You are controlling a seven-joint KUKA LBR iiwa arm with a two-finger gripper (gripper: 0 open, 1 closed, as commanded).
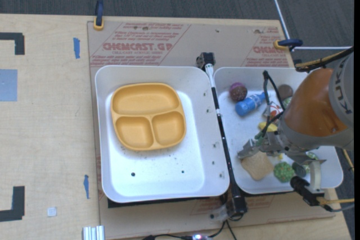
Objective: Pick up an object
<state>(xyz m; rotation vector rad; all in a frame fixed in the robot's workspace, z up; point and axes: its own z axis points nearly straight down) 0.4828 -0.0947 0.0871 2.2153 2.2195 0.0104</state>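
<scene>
The clear sheet under the bins (169,42) carries red print, upside down and partly legible as "CHEMCAST GP", repeated toward one o'clock beside the right bin. Dark letters show on the arm's grey casing (344,87) at three o'clock, too cropped to read.

The left bin (112,177) holds a yellow-orange divided plate (148,116) with three compartments: one long section at its twelve o'clock side and two smaller ones at six o'clock. A few dark specks lie on the bin floor below it.

The right bin (225,121) holds the loose objects. A dark purple ball (238,90) sits at eleven o'clock in that bin, with a blue bottle-like item (248,104) just beside it at five o'clock. A brownish round piece (285,90) lies near the arm's orange band. A tan, toast-like slab (257,166) rests at seven o'clock, and a green lumpy piece like broccoli (283,171) sits just beside it at three o'clock. Small yellow and red bits peek out by the wrist.

The gripper (275,146) hangs over the middle of this bin, above the slab and the green piece; whether its fingers are spread or pressed together cannot be told.
</scene>
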